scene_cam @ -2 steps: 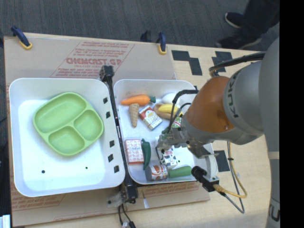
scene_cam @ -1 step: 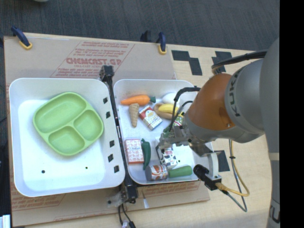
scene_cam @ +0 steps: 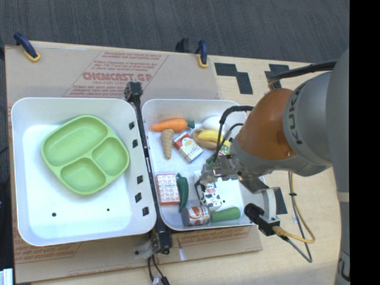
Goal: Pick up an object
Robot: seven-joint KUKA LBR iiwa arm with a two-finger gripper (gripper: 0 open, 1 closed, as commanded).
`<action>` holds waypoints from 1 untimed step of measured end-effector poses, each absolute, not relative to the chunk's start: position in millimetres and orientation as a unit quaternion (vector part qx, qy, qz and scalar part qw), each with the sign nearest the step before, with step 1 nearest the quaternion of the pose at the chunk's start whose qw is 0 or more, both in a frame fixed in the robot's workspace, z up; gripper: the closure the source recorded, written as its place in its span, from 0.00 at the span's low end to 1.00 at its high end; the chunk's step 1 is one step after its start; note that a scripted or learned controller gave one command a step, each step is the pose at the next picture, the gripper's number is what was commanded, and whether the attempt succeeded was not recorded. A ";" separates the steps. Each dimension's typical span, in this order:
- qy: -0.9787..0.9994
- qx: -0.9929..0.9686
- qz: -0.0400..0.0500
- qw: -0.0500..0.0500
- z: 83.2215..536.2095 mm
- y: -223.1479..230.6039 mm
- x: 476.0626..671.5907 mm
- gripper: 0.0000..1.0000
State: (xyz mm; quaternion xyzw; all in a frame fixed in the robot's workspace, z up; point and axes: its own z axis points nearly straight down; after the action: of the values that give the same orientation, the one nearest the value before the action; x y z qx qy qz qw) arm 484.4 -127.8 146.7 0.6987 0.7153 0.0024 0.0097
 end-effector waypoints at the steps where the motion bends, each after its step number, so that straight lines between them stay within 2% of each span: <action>1: 0.708 0.706 0.000 0.001 220.1 -183.7 477.0 1.00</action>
State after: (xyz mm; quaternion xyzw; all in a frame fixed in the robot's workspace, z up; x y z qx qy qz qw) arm 477.0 -183.7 220.1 0.7059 0.7084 -0.0002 0.0006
